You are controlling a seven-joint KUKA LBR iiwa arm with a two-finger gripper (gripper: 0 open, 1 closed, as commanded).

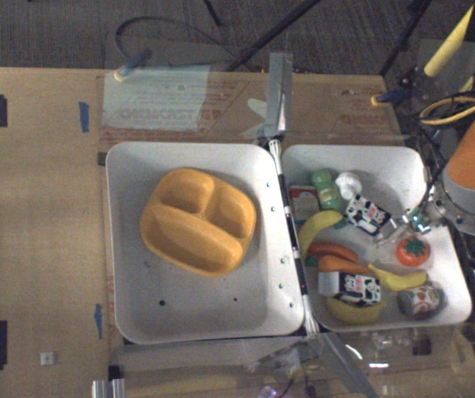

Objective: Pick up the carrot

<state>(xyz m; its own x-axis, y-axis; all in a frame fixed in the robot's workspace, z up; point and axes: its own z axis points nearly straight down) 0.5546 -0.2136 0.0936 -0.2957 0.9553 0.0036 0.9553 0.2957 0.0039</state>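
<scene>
Grey metal, your gripper (414, 220): low over the right bin (403, 160), near its right wall, arm coming in from the right under the orange band. You cannot tell how it is set; it is too small and blurred.

- Just left of it, touching or nearly so: black-and-white milk carton (366, 214), tilted.
- Just below it: red tomato (413, 251) with green top.
- The carrot (341, 264), orange, lies across the middle of the right bin, left of the tomato, apart from the gripper. Yellow banana (317, 226) curves above its left end; a second carton (350, 287) sits against its lower edge.
- Another banana (398, 278) lies right of the carrot; a small can (420, 300) in the lower right corner.
- Left bin (138, 305): orange divided plate (198, 220), alone.
- Both bins rest on the wooden tabletop (38, 222).
</scene>
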